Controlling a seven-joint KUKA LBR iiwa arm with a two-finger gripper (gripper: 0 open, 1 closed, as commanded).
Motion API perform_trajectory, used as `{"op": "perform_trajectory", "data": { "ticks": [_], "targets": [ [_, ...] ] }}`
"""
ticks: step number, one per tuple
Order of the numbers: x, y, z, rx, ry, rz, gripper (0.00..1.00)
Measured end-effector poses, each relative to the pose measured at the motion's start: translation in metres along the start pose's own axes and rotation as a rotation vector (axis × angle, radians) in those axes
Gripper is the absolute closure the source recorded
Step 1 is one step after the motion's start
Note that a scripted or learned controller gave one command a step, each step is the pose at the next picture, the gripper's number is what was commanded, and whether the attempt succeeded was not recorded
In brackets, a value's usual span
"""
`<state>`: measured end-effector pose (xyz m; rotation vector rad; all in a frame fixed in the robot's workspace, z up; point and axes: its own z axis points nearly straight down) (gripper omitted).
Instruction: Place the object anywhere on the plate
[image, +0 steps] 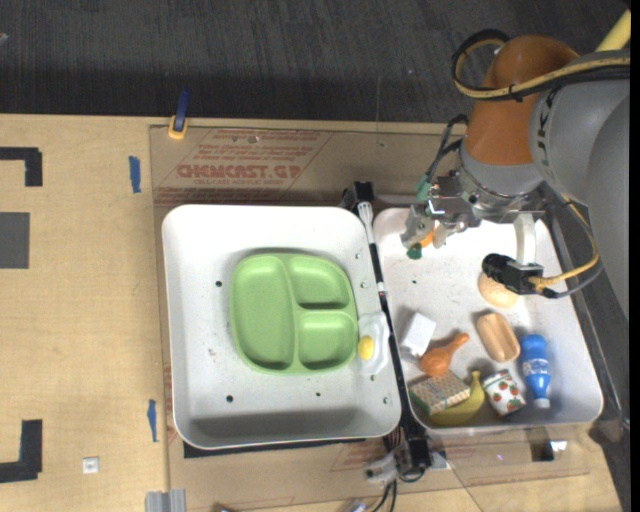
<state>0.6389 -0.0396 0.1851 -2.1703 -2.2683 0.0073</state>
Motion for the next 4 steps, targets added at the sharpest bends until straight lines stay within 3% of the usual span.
{"op": "perform_trajectory", "data": {
  "ticks": [1,2,3,4],
  "targets": [
    [0.114,-0.031,0.001,0.005,0.007,0.227,1.0],
    [0.187,-0.041,-0.037,-0.01,0.003,0.018,1.0],
    [0.186,-0.041,-0.037,-0.008,0.001,0.019,0.0],
    [0.187,-0.04,-0.047,-0.013,0.001,0.017,1.0]
  ]
}}
